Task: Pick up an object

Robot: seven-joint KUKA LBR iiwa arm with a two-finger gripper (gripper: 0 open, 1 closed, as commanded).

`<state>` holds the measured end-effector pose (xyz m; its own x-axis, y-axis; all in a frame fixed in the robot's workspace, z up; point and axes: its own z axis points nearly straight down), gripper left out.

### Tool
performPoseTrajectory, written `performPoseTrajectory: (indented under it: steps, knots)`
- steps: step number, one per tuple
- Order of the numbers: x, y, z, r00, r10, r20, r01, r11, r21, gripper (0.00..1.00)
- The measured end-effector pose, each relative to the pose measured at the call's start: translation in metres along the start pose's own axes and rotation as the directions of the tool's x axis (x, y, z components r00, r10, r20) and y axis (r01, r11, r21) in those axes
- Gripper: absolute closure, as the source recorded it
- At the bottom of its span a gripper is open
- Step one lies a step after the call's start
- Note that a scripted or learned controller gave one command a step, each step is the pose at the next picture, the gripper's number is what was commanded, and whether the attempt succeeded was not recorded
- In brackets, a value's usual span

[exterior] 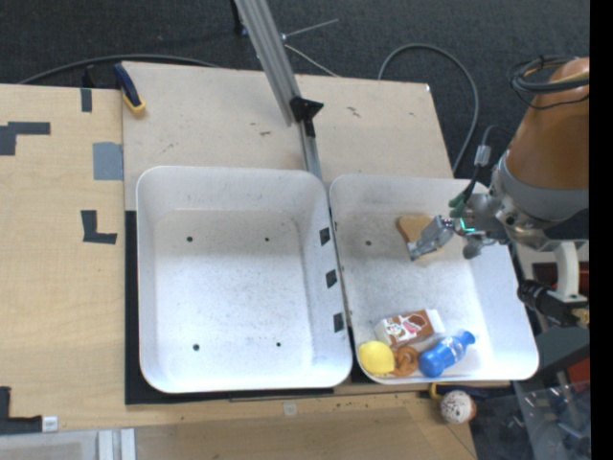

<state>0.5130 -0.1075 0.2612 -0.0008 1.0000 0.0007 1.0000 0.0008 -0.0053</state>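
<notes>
Right now the arm (551,151) reaches in over the right bin (498,286), its orange band high at the edge of the scene and the grey wrist below it. The gripper (448,238) hangs low over the upper part of that bin, with one finger (428,241) pointing toward a small tan block (414,225) and seeming to touch its lower right corner. A second finger (473,247) sits well off to the right, so the jaws stand wide apart, and nothing lies between them. The tan block rests on the bin floor, just left of the gripper.

Down in the bin's near corner a small heap of things is bunched together: a yellow ball (376,357), a white and red-brown packet (408,328) just above it, a little brown ring-shaped thing (409,359), and a blue bottle (446,353) lying on its side with its white cap toward the right. They touch or nearly touch one another and stay well apart from the gripper.

The left bin (153,257) sits beside it, rims meeting in the middle. Off the bench's near edge, a small pale ball (458,407) sits below the right bin.
</notes>
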Motion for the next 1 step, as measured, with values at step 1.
performPoseTrajectory:
  steps: [1]
  knots:
    - [-0.0001,0.0007,-0.002,1.0,-0.001,0.0,0.001,1.0,-0.004,0.0]
